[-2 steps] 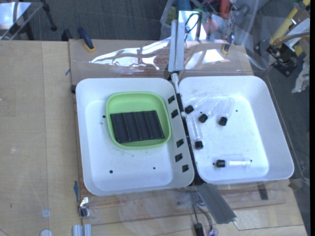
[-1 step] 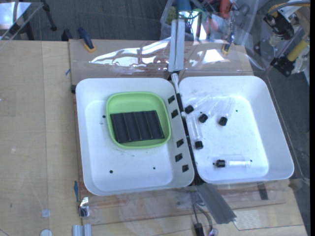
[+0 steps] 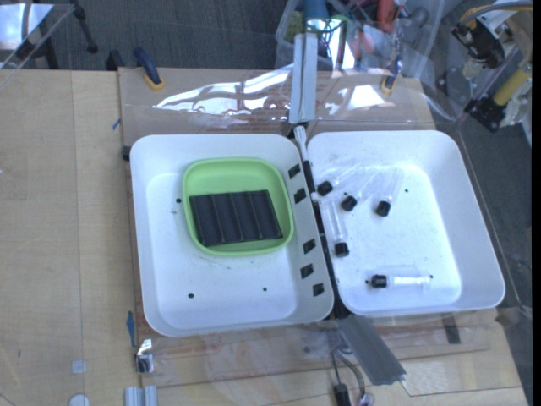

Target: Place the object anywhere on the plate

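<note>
A dark ridged object (image 3: 235, 216) lies flat on the green plate (image 3: 196, 180), which sits in the left bin (image 3: 161, 294). The right bin (image 3: 448, 184) holds several clear vials with black caps (image 3: 397, 281), scattered apart. With no gripper to be seen, its state and its relation to the object cannot be told.

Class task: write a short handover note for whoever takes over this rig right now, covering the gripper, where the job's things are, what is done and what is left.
Gripper: not in the camera view.
Plate: green plate in the left bin, with a dark ribbed object already lying on it.
Right bin: several clear vials with black caps, one apart at the front.
Done: one object on the plate.
Left: vials are off the plate, if any must go.
</note>
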### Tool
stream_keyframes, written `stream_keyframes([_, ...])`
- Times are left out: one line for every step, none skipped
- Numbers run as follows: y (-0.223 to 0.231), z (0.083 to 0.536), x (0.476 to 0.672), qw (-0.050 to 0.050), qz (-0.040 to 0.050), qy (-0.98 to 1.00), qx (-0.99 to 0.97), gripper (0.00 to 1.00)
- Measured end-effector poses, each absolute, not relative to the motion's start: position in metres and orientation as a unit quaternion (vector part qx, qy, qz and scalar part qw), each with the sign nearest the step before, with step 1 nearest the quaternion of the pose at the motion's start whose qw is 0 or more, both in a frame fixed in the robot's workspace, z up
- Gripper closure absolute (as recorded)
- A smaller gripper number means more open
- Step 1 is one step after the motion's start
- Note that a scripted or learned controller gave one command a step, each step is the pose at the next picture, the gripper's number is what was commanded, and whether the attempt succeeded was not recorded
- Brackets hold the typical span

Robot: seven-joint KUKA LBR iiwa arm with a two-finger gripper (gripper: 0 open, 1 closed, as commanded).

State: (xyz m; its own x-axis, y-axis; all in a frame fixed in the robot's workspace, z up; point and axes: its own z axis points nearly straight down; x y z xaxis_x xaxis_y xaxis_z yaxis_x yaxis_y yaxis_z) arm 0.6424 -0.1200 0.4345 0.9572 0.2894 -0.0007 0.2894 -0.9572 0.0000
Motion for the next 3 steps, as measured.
stream_keyframes([-0.12,0.434,0.642,0.0,-0.0003,0.146,0.989,0.0])
stream_keyframes([-0.12,0.434,0.642,0.0,-0.0003,0.146,0.989,0.0])
stream_keyframes([-0.153,0.434,0.66,0.0,0.0011,0.103,0.995,0.0])
